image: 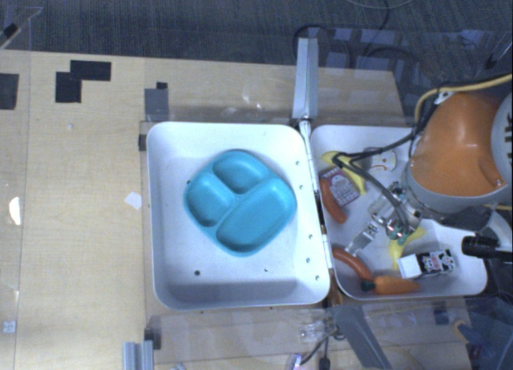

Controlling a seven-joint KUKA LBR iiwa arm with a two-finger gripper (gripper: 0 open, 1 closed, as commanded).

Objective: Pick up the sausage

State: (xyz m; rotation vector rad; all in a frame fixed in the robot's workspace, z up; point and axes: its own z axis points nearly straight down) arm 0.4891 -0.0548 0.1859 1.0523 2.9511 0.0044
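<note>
From above, two white bins sit side by side on the bench. The left bin [172, 200] holds a blue divided plate [240, 202], lying flat near its middle. The right bin [473, 280] is crowded with small things, and the arm [461, 148] hangs over its far right part, its orange band hiding much of the floor there.

The gripper [383, 224] points down and left over the middle of the right bin; whether it is released or clenched cannot be told, and nothing is seen in its grasp.

The sausage [353, 263] lies on the bin floor near the front-left corner, just below and left of the gripper, apart from it. Just beside its right end lies a carrot [393, 285]. A red-brown piece with a grey card [338, 194] lies along the left wall, above the sausage. A white box [429, 263] rests near the front right, with a yellow piece [405, 240] just beside it.
</note>
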